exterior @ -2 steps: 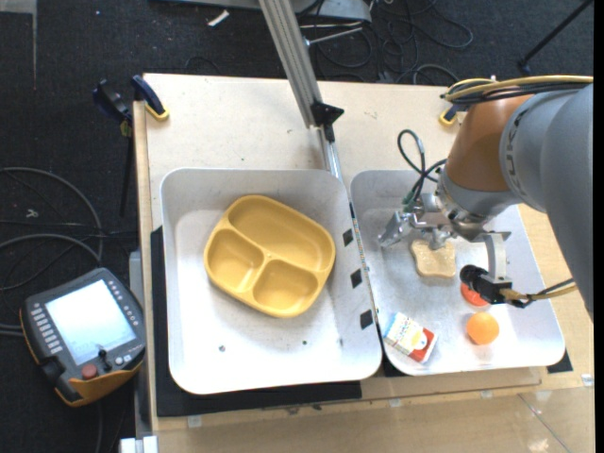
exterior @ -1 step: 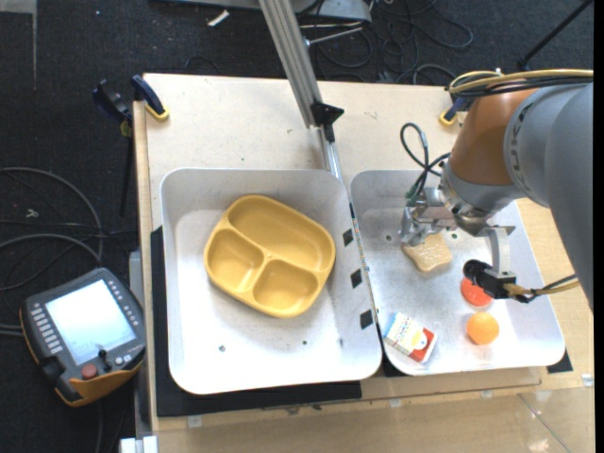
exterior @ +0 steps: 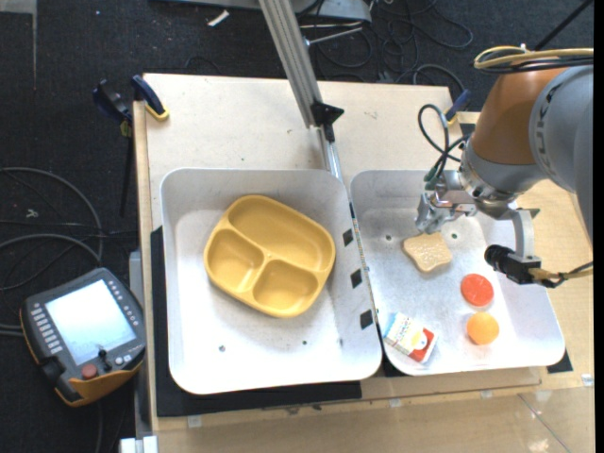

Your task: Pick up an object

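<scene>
We see the claw (exterior: pixel 432 217) hanging low over the right bin (exterior: pixel 528 347), at the end of the grey arm (exterior: pixel 528 130) with its orange band, and its tip stands just above the upper edge of a piece of toast (exterior: pixel 427 252). We cannot tell how far the claw is open, and nothing is visible in its grasp. The toast lies flat on the bin floor, in the upper left part of that bin; its long axis runs roughly from lower left to upper right, with the rounded end toward the lower side. To the right of it we find a red round object (exterior: pixel 478 290), and just below that an orange ball (exterior: pixel 482 328). A small red and white carton (exterior: pixel 411 337) lies at the lower left edge of the same bin. The left bin (exterior: pixel 189 347) holds a yellow divided plate (exterior: pixel 270 254) with three compartments. Both bins rest on a pale wooden bench (exterior: pixel 226 121). Around the bench the floor is dark, with cables on it, and a handheld control pendant (exterior: pixel 83 333) lies at the lower left.
</scene>
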Available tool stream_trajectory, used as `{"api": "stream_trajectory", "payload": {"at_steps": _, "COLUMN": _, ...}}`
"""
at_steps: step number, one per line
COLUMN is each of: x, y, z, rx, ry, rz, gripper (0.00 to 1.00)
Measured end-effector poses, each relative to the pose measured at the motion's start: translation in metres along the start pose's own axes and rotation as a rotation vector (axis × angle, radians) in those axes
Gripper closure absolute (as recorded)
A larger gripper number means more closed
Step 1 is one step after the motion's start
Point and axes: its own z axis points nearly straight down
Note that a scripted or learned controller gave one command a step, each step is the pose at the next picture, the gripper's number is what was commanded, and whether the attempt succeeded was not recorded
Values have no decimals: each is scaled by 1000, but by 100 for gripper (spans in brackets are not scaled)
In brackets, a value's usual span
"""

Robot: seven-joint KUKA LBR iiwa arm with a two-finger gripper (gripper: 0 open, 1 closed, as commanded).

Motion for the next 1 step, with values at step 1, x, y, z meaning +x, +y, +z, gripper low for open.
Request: {"api": "stream_trajectory", "payload": {"at_steps": 1, "x": 8, "y": -3, "z": -49, "rx": -1, "ry": 1, "rz": -4, "gripper": 100}}
